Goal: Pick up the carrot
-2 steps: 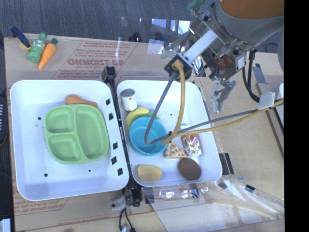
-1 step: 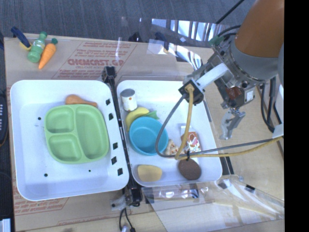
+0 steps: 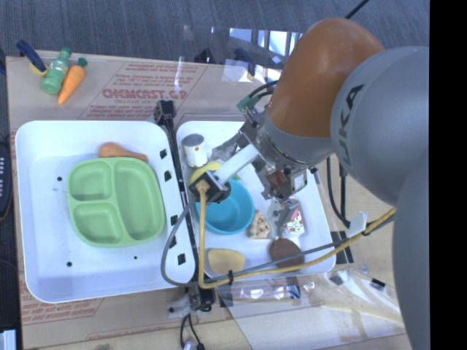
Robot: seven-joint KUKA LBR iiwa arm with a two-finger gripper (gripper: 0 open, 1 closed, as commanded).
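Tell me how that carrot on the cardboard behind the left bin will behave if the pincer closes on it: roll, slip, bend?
The carrot looks like a moulded toy, so probably stiff and light. Its tapered, rounded body may squirt out of a grip near the tip, and could roll if nudged. It lies touching a green bottle, which may shift with it.

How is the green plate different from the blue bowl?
The green plate is flat, split into three compartments, and lies in the left bin. The blue bowl is round, deeper, smaller, undivided, and sits in the right bin partly under the arm. Both look like plain plastic.
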